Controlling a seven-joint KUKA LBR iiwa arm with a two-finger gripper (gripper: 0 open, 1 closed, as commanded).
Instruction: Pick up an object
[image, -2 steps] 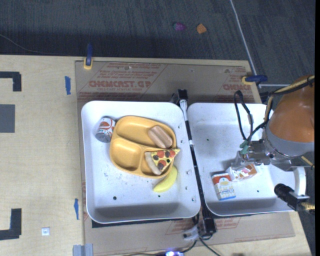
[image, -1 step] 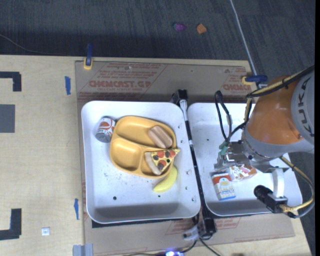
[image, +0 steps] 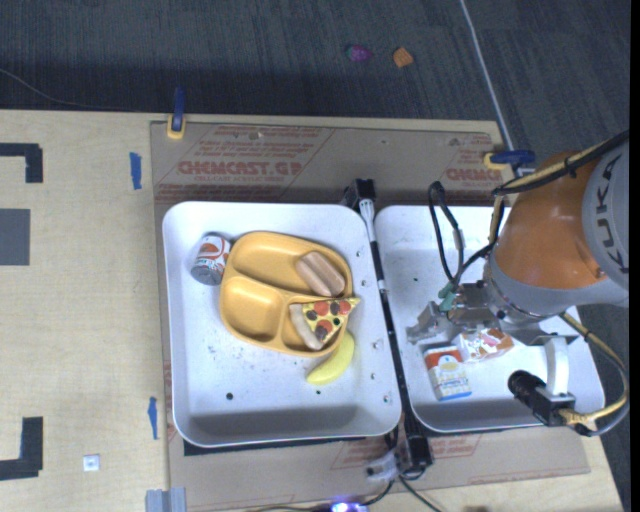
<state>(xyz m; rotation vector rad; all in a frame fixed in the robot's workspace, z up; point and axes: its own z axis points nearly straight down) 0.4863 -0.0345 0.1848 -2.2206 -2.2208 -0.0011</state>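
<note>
In the right bin (image: 585, 385), my hand (image: 450, 312) hangs low, its grip state impossible for me to tell, just above the small carton (image: 447, 368), which lies toward the near wall, long axis running near-to-far.

Robotics lab: taped bench (image: 80, 300), clamped board (image: 330, 160), white bins (image: 185, 330), cabling (image: 445, 240).

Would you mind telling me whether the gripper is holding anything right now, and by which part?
It cannot be told. The gripper is low in the right bin, just above a small carton, with nothing visibly held.
</note>
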